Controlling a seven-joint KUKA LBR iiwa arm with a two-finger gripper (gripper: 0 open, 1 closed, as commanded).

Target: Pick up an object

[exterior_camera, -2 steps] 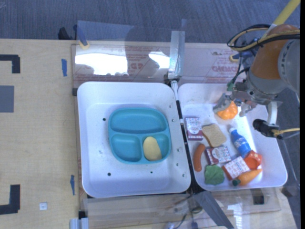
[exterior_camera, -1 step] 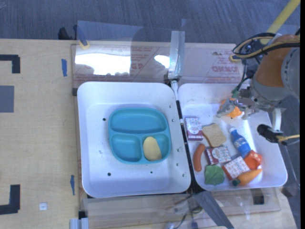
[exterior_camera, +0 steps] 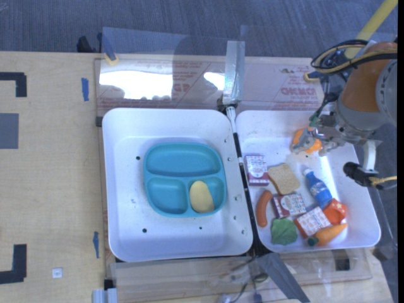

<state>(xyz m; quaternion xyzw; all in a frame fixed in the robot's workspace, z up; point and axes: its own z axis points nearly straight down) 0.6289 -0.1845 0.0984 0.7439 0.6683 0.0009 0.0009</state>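
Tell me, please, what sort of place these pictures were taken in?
Most likely a robotics lab bench set up for pick-and-place trials. Two white bins sit on a wooden bench, one holding a blue divided tray, the other toy food such as a bread slice, with the arm's gripper above.

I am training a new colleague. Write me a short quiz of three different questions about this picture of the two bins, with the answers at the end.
1. True or false: the yellow food piece lies in the lower right compartment of the blue tray.
2. Which item is nearest the gripper? A) the green vegetable B) the orange object C) the sausage
3. Fill in: the bread slice lies in the ____ bin.

Key
1. True.
2. B; the orange object sits right at the gripper, in the upper part of the right bin.
3. Right. The left bin holds the blue tray.
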